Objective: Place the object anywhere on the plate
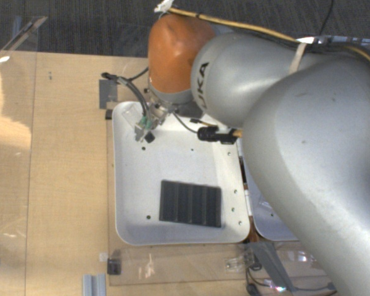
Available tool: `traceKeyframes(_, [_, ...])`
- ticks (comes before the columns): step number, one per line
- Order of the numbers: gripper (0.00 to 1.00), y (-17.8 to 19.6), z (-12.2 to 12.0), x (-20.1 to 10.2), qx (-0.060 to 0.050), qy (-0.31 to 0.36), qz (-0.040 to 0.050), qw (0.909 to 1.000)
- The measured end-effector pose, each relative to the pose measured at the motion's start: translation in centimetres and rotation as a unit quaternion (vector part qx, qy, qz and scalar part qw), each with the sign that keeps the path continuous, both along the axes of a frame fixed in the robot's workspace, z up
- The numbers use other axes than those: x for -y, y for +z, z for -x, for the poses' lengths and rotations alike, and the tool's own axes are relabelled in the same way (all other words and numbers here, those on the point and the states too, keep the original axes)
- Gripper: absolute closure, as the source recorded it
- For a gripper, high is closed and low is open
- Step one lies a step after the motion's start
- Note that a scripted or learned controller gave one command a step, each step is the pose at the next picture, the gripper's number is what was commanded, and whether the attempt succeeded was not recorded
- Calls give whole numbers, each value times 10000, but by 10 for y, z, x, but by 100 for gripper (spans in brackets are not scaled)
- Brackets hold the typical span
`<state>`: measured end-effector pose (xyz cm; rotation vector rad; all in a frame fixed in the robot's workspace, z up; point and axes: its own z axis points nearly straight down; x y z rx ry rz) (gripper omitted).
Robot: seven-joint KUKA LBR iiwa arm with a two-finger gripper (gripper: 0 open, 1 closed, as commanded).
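Large grey arm [283, 110] reaching in from the right and filling that side of the view, orange band [172, 51] above the wrist, small hand [145, 128] pointing down at the upper left, cables trailing along it

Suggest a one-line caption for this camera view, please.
Gripper at white bin's far corner; dark ribbed rectangular plate lies nearer.

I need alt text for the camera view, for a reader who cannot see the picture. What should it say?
A large grey robot arm with an orange band reaches in from the right, its gripper low over the far left corner of a shallow white bin. A dark ridged rectangular plate lies flat near the bin's front edge, apart from the gripper.
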<state>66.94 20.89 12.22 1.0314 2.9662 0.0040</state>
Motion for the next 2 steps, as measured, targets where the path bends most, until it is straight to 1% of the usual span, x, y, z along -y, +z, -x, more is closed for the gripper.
traceKeyframes(1, [100, 70, 27, -19, 28, 2202, -2, 9755])
traceKeyframes(2, [100, 78, 10, -27, 40, 4329, 3, 9014])
